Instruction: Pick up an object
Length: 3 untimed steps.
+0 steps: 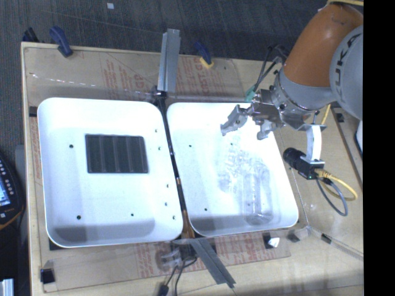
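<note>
Readable lettering: one brand mark

Dark capital letters "KU", the visible start of a brand name, are showing on the grey and orange robot arm (345, 48) at the right edge; the faint red print on the table's clear sheet (123, 73) is staying illegible.

Clear plastic bottle (258, 195): transparent, faint against the white floor, lying on its side in the right-hand shallow white bin (203, 224); long axis runs roughly from the bin's middle toward its near right corner, one end close to the near wall. Crumpled clear plastic wrapper or blister piece (233, 165): transparent, irregular, glinting, lying flat just beside the bottle on its left and far side; whether they touch cannot be told
</note>
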Available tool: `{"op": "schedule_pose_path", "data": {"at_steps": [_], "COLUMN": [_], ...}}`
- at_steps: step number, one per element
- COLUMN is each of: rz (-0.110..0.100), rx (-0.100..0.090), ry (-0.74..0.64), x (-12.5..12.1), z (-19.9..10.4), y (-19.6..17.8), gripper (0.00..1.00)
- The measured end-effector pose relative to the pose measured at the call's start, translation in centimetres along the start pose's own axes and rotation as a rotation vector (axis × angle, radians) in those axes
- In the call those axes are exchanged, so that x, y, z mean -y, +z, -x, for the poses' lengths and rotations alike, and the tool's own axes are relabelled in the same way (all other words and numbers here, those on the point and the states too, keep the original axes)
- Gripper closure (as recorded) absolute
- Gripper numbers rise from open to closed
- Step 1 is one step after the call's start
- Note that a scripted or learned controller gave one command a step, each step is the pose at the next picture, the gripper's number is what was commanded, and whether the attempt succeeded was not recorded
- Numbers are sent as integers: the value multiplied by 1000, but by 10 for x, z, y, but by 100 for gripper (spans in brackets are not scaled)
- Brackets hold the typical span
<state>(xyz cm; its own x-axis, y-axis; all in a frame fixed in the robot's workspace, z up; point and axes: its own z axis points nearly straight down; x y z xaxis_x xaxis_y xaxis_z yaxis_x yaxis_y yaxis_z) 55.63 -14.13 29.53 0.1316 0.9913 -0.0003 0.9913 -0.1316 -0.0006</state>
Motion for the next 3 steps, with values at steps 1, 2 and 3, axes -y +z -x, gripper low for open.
{"op": "schedule_pose_path", "data": {"at_steps": [1, 2, 3], "rz": [2, 0, -5], "rx": [-1, 0, 1], "ry": [174, 163, 176], "x": [19, 18, -31], "z": [-99, -100, -37], "y": [-59, -69, 19], "gripper": [0, 100, 100]}}
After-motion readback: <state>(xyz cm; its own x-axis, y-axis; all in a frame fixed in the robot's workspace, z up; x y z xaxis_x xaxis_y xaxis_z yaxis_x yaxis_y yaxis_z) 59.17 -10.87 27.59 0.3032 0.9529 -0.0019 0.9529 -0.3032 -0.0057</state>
